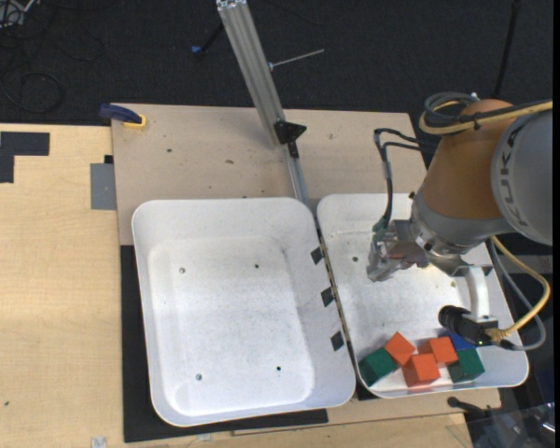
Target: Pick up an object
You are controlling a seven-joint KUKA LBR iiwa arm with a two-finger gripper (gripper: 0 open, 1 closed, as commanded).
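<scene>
Inspection of the desk: two shallow white bins sit side by side on it. The left bin shows bare floor with a few dark specks. The right bin carries all the candidate objects, gathered in its near corner toward the bottom of the view.

Objects noted: a green block, an orange block, a second orange block, a third orange block, a blue block partly hidden behind it, and a darker green block by the rim. They lie packed together, several touching.

The arm reaches in from the right, and the pincer hangs over the middle of the right bin above bare floor. Nothing is visible between its fingers. Whether they are spread or closed cannot be told at this angle; the metal parts blur together.

Governing relation: the cluster lies toward the camera and slightly to the view's right of the pincer, apart from it, with the first orange block and the green block nearest. The blocks look roughly cubic, so no long axis dictates wrist turn.

Assessment: no grasp is made. The coming move calls for travel toward the near corner, then descent. Risk: tight packing leaves little room for fingers.
</scene>
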